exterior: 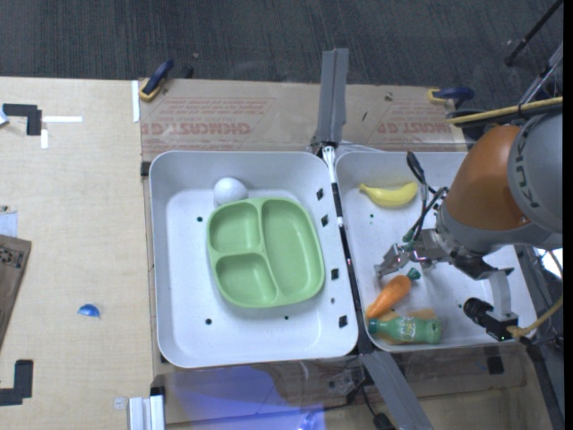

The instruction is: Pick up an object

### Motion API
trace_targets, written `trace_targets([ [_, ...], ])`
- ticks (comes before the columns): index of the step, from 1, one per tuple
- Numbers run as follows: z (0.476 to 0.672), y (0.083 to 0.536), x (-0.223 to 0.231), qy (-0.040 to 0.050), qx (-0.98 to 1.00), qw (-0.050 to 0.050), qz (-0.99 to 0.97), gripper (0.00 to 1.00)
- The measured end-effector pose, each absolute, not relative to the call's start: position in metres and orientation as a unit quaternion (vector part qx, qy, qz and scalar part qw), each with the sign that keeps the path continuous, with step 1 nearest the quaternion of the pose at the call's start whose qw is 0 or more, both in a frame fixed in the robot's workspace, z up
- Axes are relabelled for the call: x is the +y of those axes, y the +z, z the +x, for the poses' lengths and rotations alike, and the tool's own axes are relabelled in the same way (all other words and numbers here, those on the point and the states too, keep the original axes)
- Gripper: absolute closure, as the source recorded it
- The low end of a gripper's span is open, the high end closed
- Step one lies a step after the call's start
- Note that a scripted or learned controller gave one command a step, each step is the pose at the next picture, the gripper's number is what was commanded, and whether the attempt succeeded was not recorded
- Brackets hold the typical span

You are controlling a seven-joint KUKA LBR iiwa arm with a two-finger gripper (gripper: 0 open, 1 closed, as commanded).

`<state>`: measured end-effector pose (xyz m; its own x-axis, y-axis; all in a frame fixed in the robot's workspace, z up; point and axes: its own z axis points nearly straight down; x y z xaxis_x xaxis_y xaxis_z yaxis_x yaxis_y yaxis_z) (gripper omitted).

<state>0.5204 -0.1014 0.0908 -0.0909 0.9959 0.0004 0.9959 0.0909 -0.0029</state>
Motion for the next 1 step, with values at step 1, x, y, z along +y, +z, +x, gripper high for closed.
trace_targets([
  [1,0.4852,0.0906,-0.0973,0.0011,-0.677,0.002,-0.736,0.0],
])
